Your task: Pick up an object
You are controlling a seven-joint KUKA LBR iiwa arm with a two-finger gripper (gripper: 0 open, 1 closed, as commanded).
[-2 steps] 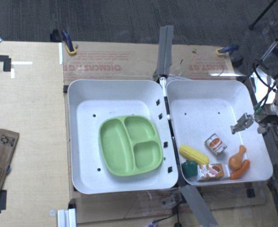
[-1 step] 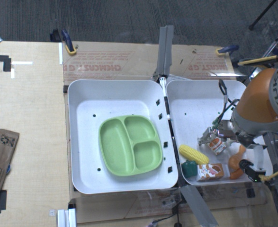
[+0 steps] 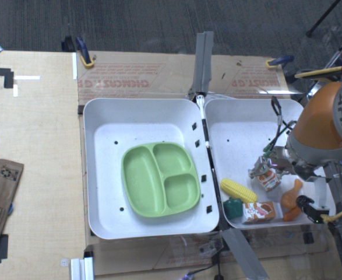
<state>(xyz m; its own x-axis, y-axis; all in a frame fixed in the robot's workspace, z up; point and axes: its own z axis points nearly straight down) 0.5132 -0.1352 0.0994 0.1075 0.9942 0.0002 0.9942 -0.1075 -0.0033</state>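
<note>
A small red-and-white packet [image 3: 268, 180] lies in the right bin [image 3: 240, 127], near its right side, with the gripper [image 3: 263, 169] down right at it. Whether the fingers have closed on it cannot be told. The step looks like the grasp itself; next would be a firm close and a straight lift. Just nearer lie a corn cob [image 3: 238, 189], a green block [image 3: 233, 208], a snack box [image 3: 258, 212] and an orange drumstick toy [image 3: 292, 200]. The left bin [image 3: 101, 156] holds a green divided plate [image 3: 160, 179]. Both bins sit on a cardboard-covered bench [image 3: 136, 74].

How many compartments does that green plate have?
3. The green plate in the left bin has one long compartment on its left side and two smaller ones on its right, one above the other.
</note>
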